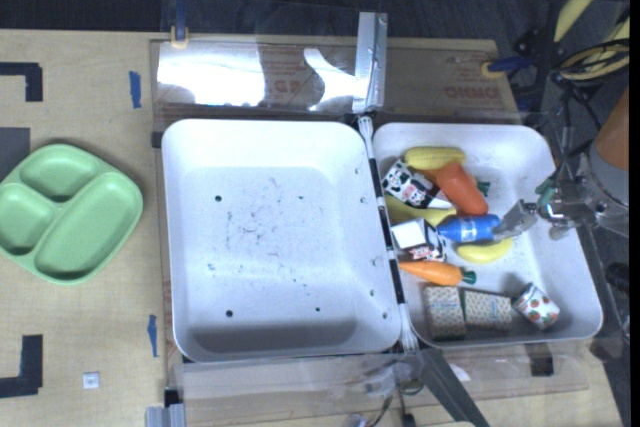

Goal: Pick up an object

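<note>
The nearest candidate for picking is the blue object (pixel 466 230), lying in the middle of the right bin (pixel 570 310) and touching a yellow banana-shaped piece (pixel 487 251) on its near side. The gripper (pixel 522 213) sits just beside the blue object's right end, low over the bin; whether its fingers are parted or closed cannot be determined at this resolution, and nothing is visibly held between them. Surrounding clutter is dense: an orange piece (pixel 461 188) on the far side, a black-and-white cow-patterned block (pixel 408 183) to the left, a carrot (pixel 435 269) and a patterned box (pixel 470 310) nearer. Risk assessment: objects lie touching, so a closing grasp may catch two items, or push the rounded blue object sideways out of reach. The left bin (pixel 270 235) and the green divided plate (pixel 66 212) are well apart from the work.
</note>
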Motion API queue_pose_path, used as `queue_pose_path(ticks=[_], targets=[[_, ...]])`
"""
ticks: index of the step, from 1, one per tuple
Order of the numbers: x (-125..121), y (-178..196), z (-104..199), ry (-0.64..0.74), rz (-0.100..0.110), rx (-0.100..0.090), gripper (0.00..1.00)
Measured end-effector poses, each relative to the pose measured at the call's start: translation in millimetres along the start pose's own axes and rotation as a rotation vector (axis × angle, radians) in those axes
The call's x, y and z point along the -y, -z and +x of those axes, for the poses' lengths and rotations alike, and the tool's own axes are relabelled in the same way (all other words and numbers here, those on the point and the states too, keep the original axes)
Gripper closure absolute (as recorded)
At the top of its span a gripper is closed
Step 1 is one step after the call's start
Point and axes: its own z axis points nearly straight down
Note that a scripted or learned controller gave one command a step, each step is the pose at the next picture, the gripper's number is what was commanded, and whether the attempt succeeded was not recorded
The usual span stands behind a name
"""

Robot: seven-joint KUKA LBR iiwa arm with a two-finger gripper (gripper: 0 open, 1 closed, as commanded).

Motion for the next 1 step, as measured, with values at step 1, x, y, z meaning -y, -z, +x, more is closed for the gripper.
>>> queue_pose_path(ticks=[1], targets=[[-37.1,-110.2,-11.7,0.073,-0.007,0.003,0.0]])
